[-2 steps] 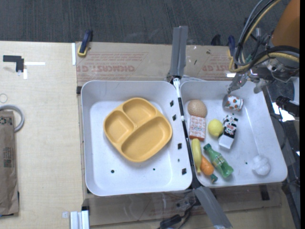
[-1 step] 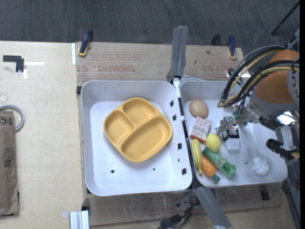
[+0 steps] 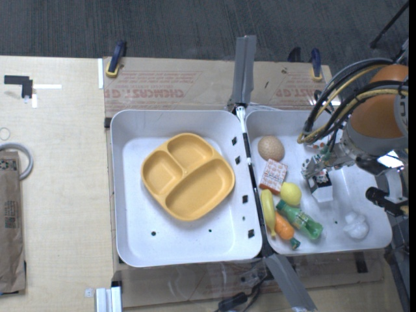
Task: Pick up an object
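Gripper (image 3: 316, 173) low in right bin (image 3: 348, 197), open or closed cannot be told; lemon (image 3: 290, 193) just left of it, judged light, rigid, smooth, roll-prone, so grasp across its short middle.

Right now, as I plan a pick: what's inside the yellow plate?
The plate shows nothing in its three compartments. The bin floor beneath it is covered, so unseen.
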